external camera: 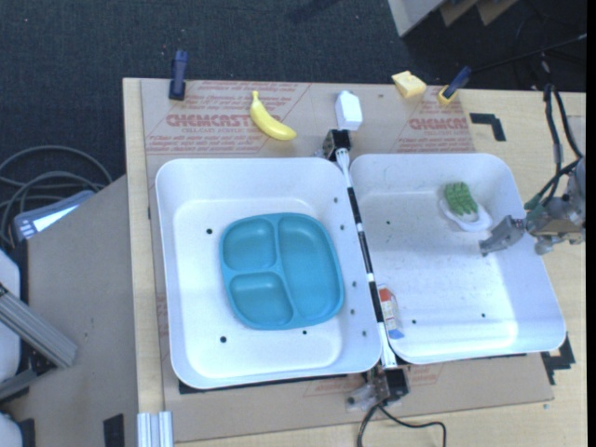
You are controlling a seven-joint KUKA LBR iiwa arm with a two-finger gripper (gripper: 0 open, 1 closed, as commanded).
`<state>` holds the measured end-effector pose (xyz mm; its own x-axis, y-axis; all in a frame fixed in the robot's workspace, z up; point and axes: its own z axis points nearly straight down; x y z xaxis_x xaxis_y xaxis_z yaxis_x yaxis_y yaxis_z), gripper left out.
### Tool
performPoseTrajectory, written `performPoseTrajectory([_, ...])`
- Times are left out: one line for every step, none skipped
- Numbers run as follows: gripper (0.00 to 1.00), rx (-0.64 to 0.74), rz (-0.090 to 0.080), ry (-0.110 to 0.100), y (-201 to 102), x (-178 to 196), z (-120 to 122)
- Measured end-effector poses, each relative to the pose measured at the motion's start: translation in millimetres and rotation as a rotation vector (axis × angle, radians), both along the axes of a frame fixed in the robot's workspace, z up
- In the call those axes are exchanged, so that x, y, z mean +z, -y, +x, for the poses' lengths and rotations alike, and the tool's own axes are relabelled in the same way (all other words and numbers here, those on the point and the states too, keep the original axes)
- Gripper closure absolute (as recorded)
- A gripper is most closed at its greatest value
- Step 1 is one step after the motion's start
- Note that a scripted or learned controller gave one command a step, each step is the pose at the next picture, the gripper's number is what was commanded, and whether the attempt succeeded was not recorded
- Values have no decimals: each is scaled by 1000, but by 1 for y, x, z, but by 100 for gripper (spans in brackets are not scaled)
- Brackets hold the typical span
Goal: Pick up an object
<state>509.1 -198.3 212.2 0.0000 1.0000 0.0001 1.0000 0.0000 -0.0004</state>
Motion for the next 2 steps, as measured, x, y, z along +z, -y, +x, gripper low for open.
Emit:
performPoseTrajectory([0,1,-1,1,-6,-57,58])
performPoseTrajectory([0,1,-1,2,25,-86,110])
